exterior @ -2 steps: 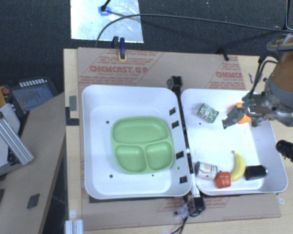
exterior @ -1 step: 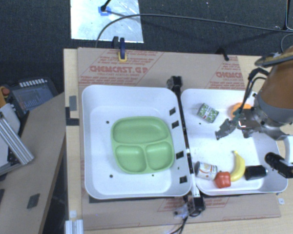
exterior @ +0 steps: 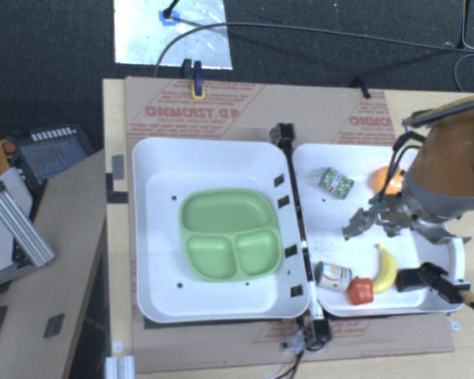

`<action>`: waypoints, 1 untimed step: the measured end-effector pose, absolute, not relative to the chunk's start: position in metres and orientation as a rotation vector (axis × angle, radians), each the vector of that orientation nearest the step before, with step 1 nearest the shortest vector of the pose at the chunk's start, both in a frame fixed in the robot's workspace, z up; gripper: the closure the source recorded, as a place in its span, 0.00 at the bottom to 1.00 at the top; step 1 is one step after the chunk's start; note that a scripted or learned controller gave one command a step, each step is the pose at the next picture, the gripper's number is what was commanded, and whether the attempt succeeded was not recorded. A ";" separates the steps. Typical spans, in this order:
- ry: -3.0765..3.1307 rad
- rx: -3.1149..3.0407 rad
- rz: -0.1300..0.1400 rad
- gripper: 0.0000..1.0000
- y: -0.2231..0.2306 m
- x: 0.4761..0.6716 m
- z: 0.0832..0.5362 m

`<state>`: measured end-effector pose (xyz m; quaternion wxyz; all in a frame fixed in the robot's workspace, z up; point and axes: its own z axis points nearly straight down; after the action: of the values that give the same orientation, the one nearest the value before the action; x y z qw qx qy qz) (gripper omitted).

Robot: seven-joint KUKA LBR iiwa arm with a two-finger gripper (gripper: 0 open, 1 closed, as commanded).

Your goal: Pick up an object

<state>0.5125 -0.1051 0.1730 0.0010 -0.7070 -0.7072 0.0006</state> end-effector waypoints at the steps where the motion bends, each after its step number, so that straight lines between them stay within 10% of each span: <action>1: -2.220 -2.219 0.002 0.00 -0.104 0.503 0.116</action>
<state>0.5031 -0.1039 0.1165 0.0017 -0.7069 -0.7073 0.0007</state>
